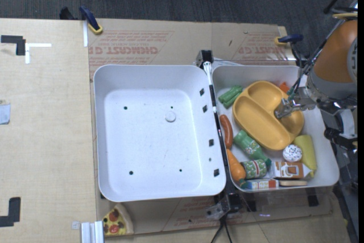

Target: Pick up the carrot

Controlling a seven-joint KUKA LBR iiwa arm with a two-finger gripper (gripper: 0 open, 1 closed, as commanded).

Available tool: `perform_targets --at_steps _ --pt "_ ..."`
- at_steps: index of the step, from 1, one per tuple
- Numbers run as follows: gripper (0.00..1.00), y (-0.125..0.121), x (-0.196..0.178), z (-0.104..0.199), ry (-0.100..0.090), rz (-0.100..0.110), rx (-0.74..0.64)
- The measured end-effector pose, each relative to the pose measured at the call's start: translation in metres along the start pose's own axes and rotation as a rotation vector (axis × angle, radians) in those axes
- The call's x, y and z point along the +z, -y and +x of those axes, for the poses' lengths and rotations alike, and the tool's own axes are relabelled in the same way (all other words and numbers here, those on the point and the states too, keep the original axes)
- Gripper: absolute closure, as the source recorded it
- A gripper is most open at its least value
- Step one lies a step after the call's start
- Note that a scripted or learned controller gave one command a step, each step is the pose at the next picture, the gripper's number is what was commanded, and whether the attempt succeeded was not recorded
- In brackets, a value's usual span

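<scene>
carrot (234, 163) lower-left of right bin (327, 179), wedged btwn bin wall & green can (256, 168) | hand (284, 109) over yellow dish (265, 114), apart from carrot, open/closed: can't tell | risk: tight spot, hand may hit wall or grab sausage (227, 131) instead

Two white bins (152, 188), one carrot (234, 164).

Cardboard sheet (170, 42) under the bins: red print along the far edge, upside down from this camera; letters roughly "CEMENT CR..." (not sure). A second red patch toward the right, illegible. Small cartons (289, 171) in the right bin: print too small.
</scene>
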State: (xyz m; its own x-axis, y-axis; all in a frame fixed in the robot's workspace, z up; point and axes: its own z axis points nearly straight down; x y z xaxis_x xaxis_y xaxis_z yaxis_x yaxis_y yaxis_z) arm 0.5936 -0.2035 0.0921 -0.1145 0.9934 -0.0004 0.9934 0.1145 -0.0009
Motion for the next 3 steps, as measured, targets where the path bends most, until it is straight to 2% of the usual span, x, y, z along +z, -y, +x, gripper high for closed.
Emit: perform_targets --at_steps 1,2,3 --pt "0.00 -0.026 0.002 -0.019 -0.006 0.013 0.131" --pt "1.00 -0.027 -0.008 -0.019 -0.003 0.013 0.127" --pt "0.00 -0.026 -0.009 -0.018 -0.007 0.018 0.126"
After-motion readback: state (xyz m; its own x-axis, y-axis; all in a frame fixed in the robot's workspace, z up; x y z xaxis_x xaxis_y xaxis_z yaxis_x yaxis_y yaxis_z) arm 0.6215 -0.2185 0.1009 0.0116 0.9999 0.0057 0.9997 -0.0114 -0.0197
